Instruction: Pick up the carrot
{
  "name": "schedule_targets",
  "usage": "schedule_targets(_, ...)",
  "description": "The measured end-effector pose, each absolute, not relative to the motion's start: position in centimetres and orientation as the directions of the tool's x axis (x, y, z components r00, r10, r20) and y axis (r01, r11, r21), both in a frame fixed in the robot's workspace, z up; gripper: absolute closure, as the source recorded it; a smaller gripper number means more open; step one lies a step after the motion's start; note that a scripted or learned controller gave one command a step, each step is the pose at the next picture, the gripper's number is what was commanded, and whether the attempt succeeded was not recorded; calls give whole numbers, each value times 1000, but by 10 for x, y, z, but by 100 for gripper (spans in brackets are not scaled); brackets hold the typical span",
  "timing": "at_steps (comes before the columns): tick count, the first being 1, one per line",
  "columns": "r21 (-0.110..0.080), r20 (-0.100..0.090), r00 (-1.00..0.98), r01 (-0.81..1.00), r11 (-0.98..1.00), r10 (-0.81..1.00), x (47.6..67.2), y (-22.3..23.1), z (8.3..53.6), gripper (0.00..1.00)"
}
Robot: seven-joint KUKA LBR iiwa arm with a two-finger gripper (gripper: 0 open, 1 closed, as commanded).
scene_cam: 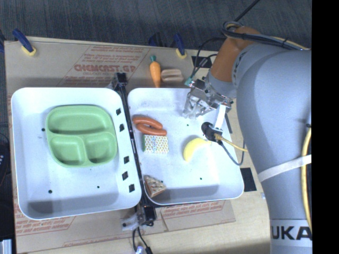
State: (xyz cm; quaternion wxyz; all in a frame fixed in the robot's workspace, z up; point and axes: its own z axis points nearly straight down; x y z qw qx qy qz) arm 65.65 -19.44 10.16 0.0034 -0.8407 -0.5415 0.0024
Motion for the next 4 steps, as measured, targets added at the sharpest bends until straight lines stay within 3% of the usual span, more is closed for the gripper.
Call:
schedule_targets(1, -1, -1, 416, 910, -416, 910, 657, -200, 296, 100)
schedule_targets(2, -6, -1, 512, 859, -512, 859, 652, -100, 203, 100)
schedule_targets(3, -6, -2, 453, 892, -453, 892, 625, 16, 219, 100)
schedule_targets(4, -6, -2, 454, 891, -454, 891, 625, 15, 219, 0)
